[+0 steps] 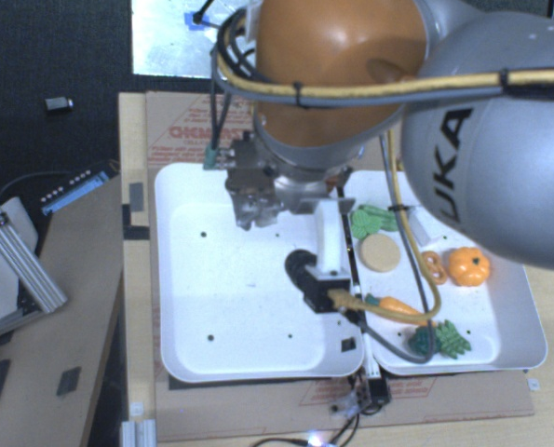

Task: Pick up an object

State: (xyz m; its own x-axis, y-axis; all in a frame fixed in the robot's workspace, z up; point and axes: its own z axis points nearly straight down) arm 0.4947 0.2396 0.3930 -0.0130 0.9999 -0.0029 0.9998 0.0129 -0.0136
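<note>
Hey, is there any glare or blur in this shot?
Camera view: the orange band, near the lens, looks soft with a pale sheen; the metal sheet up top glares; the left bin is nearly washed out; the pumpkin is sharp.

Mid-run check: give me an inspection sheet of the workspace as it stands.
surface: white left bin and right bin on printed cardboard.
job's things: in right bin, pumpkin, carrot, tan disc, pretzel ring, leafy green toy, dark green sprig.
clutter: nothing seen.
grippers: gripper over left bin's rear, near the divide.
cables: yellow cable strapped along arm.
surroundings: aluminium frame at left, dark floor.
</note>
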